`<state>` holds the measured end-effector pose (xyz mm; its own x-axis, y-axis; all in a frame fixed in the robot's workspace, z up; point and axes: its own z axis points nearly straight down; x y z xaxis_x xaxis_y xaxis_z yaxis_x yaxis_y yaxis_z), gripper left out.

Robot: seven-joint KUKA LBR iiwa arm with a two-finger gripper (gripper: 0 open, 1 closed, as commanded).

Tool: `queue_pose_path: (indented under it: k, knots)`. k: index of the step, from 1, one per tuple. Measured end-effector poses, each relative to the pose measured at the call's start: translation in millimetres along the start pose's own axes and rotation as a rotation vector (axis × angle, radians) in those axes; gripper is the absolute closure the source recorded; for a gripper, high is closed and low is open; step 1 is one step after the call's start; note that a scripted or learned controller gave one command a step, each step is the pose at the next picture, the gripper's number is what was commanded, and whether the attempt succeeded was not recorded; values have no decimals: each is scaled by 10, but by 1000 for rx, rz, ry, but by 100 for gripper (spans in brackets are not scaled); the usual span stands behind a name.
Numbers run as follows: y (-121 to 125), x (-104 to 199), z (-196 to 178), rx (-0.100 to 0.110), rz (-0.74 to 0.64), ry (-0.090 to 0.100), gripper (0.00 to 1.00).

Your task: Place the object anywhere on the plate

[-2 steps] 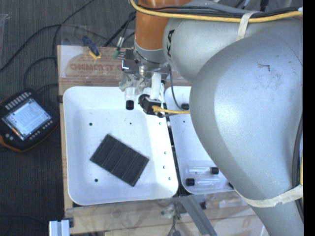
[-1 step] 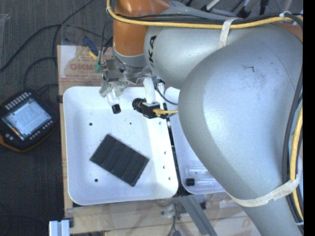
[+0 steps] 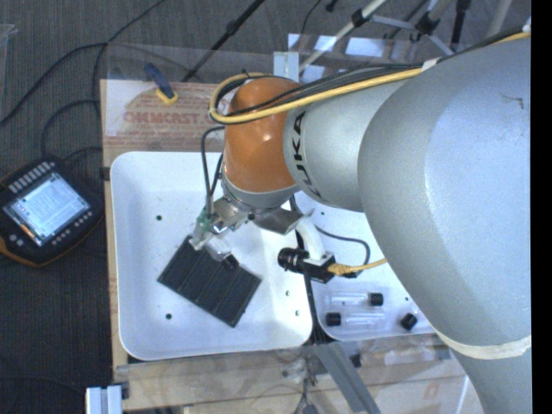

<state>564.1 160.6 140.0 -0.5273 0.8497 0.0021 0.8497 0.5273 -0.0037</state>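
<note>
A wooden bench [image 3: 147,119] stands on dark grey carpet, with black cables trailing across the upper left of the frame and tripod legs at upper right. A teach pendant [image 3: 43,210] with a lit screen lies on the floor at left. Faded red lettering on the bench board behind the bins is too worn to read; part of "KUKA" shows on the arm [image 3: 362,153]. The left bin [image 3: 138,257] holds a dark square plate [image 3: 210,284], lower centre. The gripper [image 3: 210,240] sits at the plate's upper corner; whether it holds anything cannot be told. The right bin [image 3: 362,313] holds small clear vials.
</note>
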Motion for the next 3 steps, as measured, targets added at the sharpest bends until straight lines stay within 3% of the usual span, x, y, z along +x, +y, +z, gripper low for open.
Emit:
queue_pose_path:
  k: [1, 2, 3]
  knots:
    - [559, 339, -506, -2, -201, -2, 100]
    - [1105, 60, -994, -4, -335, -6, 100]
    - [1108, 57, -1084, -5, -335, -7, 100]
